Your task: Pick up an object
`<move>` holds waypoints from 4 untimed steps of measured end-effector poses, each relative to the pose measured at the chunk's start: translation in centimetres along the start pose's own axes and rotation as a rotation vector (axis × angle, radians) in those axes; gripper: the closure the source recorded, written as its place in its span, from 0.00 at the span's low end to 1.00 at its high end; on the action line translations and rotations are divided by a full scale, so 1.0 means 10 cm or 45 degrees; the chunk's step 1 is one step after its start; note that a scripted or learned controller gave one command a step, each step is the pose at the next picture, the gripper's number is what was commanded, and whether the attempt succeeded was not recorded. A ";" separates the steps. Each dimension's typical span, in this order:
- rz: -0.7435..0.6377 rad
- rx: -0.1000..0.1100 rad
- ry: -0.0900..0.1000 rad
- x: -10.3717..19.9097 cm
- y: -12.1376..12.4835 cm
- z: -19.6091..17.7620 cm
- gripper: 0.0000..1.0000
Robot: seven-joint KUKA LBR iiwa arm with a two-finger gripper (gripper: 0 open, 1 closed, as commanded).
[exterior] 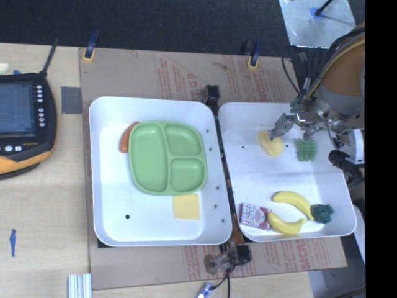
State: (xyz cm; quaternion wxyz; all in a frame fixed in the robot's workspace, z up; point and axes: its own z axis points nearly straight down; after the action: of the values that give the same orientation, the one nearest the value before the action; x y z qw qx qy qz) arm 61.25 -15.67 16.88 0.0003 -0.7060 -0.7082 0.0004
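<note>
On the counter's left you see a pendant; the left bin holds a green plate, a red piece and a yellow square. In the right bin, the pincer hangs spread over a yellow wedge, beside a green block. Bananas and a carton lie nearer. Risk: the wedge sits toward one finger, so closing may push it aside rather than grip it.
</note>
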 end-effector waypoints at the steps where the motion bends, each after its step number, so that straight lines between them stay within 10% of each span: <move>1: -0.004 0.006 0.001 0.05 0.21 0.69 0.00; 4: -0.003 0.000 0.000 -0.19 0.37 0.76 0.00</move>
State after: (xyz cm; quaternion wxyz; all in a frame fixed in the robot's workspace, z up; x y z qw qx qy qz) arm 64.99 -17.57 9.23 0.0005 -0.7052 -0.7090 0.0004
